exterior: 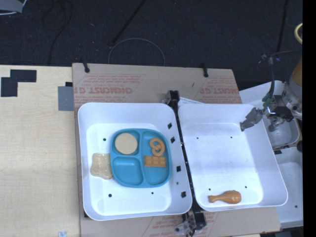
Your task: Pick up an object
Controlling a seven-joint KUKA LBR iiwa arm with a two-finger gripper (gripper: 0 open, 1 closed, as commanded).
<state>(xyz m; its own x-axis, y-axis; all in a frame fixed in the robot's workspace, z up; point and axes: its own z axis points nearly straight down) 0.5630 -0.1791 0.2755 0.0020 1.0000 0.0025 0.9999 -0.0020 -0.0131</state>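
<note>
Two shallow white plastic bins sit side by side on a sheet of brown printed cardboard (148,85) that covers part of the pale wooden surface (34,152).

The left bin (94,201) holds a blue plastic divided tray (129,174) with four compartments. A round tan disc like a biscuit (125,143) lies in the tray's upper left compartment. A small orange pretzel-shaped piece (156,146) lies in the upper right compartment, and a flat orange waffle-like rectangle (155,161) rests just below it, at the divider. A pale yellow, bread-like slab (101,166) lies on the bin floor, touching the tray's left edge.

The right bin (222,147) holds one thing: an orange-brown plastic chicken drumstick (225,197), lying on its side near the bin's front wall, thin bone end pointing left and thick end to the right.

The robot's grey metal gripper (254,117) hangs over the upper right corner of the right bin, at its far rim, well apart from the drumstick. One dark finger (249,121) angles down and to the left. Nothing shows between the jaws, and whether they are spread or closed together cannot be told from this angle.

Dark floor with loose cables (138,48) lies beyond the surface.
</note>
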